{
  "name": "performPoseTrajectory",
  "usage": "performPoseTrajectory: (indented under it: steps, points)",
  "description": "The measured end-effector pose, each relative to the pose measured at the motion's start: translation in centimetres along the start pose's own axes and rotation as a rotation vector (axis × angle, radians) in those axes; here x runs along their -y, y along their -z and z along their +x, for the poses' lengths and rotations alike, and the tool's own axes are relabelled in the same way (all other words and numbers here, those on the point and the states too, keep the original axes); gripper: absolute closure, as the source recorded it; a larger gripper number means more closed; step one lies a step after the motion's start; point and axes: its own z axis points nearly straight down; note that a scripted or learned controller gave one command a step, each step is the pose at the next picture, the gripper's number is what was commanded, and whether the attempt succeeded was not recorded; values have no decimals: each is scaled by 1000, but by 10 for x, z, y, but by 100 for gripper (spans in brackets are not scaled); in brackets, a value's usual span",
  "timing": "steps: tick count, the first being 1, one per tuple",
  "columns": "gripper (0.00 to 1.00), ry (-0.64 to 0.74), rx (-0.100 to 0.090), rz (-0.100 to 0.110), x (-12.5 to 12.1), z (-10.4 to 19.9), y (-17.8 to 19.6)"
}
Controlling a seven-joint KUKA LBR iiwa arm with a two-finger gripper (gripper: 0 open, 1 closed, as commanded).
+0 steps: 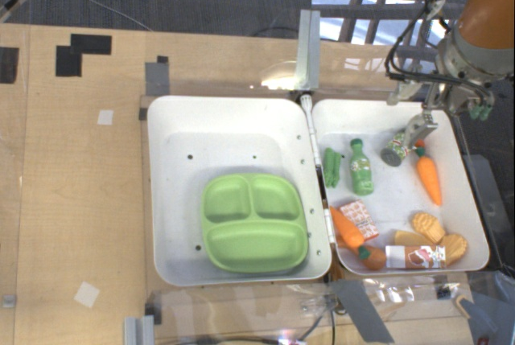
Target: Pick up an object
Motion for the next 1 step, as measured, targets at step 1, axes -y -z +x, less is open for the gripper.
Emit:
performPoseTrajectory:
  steps: [1]
  points:
    - [0,119,-11,-3,49,4,-138]
